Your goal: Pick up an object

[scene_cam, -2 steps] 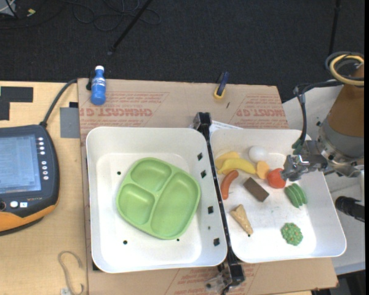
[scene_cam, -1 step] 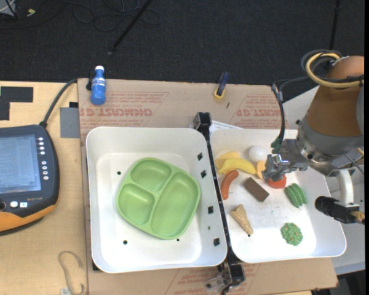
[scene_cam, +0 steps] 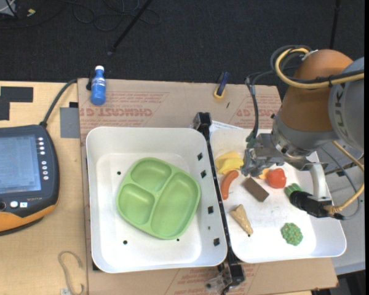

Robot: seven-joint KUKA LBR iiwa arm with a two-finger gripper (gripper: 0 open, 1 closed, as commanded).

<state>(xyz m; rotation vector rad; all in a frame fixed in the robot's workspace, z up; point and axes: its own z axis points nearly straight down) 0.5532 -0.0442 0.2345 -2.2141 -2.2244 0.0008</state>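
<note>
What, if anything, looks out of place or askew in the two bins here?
Nothing looks spilled or damaged. The green divided plate sits rotated in the left bin; the toy foods lie scattered loosely in the right bin.

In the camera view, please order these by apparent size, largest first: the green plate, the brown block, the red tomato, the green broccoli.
1. green plate
2. brown block
3. broccoli and tomato: these look nearly alike, so I leave them unranked.

The plate (scene_cam: 158,197) lies in the left bin (scene_cam: 104,146). To the plate's right, in the right bin (scene_cam: 323,241), lie a banana (scene_cam: 229,161), a carrot (scene_cam: 229,184), a block (scene_cam: 256,189), a cone (scene_cam: 242,219), a tomato (scene_cam: 275,177) and broccoli (scene_cam: 291,233). Behind the plate stands a bottle (scene_cam: 98,86); left of it, a tablet (scene_cam: 18,171).
</note>
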